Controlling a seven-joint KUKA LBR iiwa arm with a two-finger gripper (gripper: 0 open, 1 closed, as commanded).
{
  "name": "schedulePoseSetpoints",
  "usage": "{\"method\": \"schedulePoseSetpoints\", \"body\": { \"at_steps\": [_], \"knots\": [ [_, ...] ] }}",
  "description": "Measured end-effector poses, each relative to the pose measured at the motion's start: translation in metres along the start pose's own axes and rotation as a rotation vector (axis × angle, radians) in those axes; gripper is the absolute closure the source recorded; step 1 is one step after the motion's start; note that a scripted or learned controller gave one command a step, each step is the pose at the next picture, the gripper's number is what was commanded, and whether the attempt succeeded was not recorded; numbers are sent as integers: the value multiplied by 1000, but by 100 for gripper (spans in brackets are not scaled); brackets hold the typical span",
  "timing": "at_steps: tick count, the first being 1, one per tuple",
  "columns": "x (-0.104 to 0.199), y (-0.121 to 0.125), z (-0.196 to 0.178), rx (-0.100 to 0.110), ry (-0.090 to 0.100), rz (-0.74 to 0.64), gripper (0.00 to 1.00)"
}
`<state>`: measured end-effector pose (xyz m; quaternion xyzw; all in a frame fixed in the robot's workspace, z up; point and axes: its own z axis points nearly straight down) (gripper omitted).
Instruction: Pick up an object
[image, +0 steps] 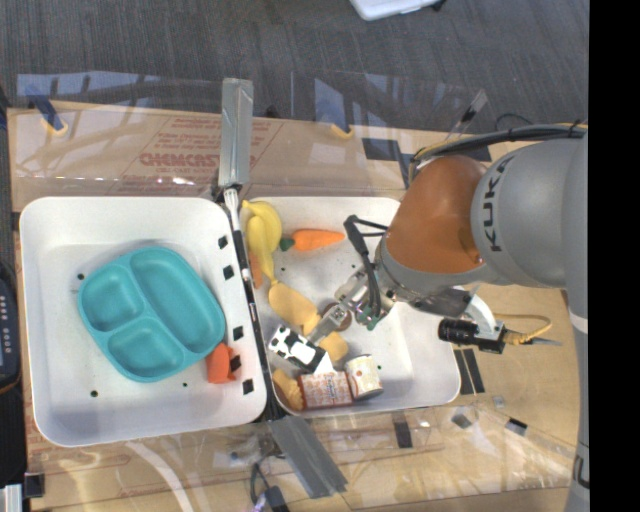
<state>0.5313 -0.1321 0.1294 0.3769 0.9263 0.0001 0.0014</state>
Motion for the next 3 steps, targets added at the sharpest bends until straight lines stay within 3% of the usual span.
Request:
{"method": "schedulePoseSetpoints", "body": {
  "at_steps": [1, 2, 3],
  "knots": [
    [-31, 56, 39, 2, 6, -41, 0],
    [-52, 107, 32, 3, 4, -41, 0],
    [-53, 107, 20, 1, 2, -44, 100]
  ]
}}
